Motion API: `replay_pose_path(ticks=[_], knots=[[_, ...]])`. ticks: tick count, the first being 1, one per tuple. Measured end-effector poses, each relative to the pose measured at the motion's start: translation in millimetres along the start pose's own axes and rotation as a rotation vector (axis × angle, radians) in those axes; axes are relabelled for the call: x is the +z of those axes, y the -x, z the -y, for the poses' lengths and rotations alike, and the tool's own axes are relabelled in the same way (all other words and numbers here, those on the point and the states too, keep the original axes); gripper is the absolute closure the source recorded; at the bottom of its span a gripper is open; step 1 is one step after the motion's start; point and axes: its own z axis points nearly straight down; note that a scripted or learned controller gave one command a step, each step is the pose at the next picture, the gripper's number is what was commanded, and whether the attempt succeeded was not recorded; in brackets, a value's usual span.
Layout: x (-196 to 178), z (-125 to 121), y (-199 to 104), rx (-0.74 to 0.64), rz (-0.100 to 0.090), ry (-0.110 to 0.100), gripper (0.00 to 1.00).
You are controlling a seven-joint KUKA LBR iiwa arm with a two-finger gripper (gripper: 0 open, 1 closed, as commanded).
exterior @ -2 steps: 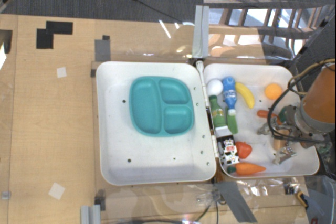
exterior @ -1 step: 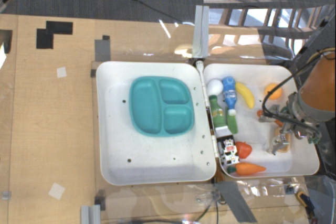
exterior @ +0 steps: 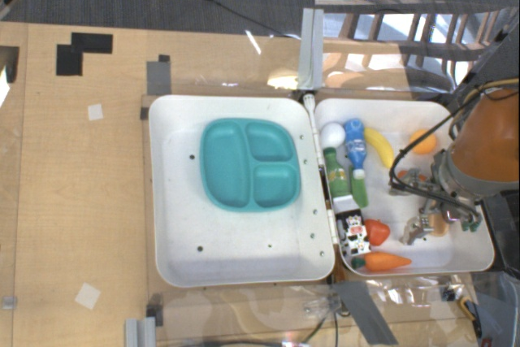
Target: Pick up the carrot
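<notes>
The carrot [exterior: 387,261] is orange and lies on its side along the near edge of the right bin [exterior: 463,256], tip pointing right. My gripper [exterior: 422,228] hangs low over the right half of that bin, a short way above and right of the carrot and apart from it. Nothing can be seen in the gripper. The arm's orange band [exterior: 487,146] looms over the bin's right side and hides part of its floor.
In the right bin are a white ball [exterior: 331,134], a blue bottle [exterior: 354,140], a yellow banana [exterior: 379,147], a green bottle [exterior: 335,175], a red item [exterior: 376,232], a black-and-white block [exterior: 353,230] and an orange item [exterior: 422,144]. The left bin [exterior: 179,248] holds a teal divided plate [exterior: 249,164].
</notes>
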Motion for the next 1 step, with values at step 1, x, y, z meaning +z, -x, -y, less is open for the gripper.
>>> replay_pose_path(ticks=[1], knots=[[2.5, 23.3, 76.1, 0.131, -0.001, 0.002, 0.0]])
